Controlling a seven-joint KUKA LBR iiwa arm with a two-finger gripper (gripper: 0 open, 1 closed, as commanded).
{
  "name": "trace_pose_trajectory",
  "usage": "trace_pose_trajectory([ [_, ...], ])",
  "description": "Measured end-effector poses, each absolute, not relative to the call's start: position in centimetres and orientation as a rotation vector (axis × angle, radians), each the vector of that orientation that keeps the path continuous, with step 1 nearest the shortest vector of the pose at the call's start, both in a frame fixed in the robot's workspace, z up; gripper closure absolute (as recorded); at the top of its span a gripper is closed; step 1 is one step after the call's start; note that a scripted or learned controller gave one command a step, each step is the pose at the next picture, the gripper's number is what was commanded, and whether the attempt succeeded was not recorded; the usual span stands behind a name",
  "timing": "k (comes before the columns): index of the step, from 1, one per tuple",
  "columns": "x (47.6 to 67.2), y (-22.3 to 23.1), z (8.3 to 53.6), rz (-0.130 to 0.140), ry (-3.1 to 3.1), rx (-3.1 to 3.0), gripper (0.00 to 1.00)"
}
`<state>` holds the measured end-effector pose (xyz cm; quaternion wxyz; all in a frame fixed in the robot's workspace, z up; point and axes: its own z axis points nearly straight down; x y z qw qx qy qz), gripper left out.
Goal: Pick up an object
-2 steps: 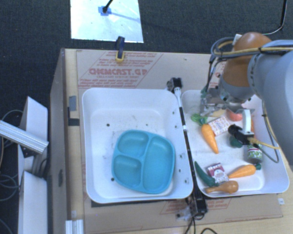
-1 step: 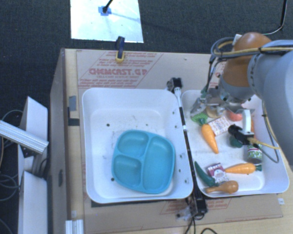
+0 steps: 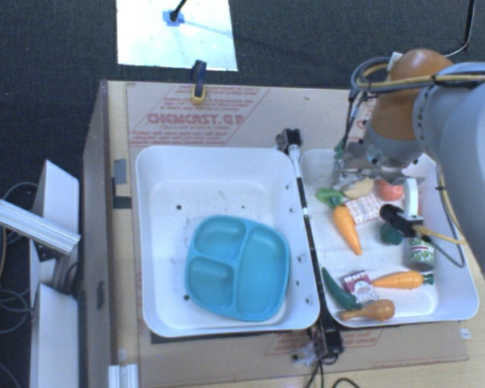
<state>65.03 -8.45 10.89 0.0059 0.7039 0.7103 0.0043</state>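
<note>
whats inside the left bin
The left bin holds one blue divided plate, lying flat toward its near right corner. The plate's three compartments look bare. Whatever part of the bin floor lies under the plate is covered.

I see my gripper (image 3: 349,176) low at the right bin's (image 3: 461,297) twelve o'clock end, over toy food; a blue divided plate (image 3: 237,268) fills the left bin (image 3: 158,217).

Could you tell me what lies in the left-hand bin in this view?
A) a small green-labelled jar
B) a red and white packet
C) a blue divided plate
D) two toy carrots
C, since the blue divided plate lies flat in the left bin, while the carrots, jar and packet lie in the right bin.
</note>
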Motion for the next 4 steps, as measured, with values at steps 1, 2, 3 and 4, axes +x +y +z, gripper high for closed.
trace_pose_trajectory([
  [1,65.0,-8.5,10.9,0.013,2.223,2.203,0.00],
  [2,56.1,-8.9,8.8,0.005,2.213,2.214,0.00],
  [3,56.0,-8.8,9.5,0.004,2.217,2.215,1.00],
  [4,50.7,-3.1,18.4,0.001,2.225,2.218,1.00],
])
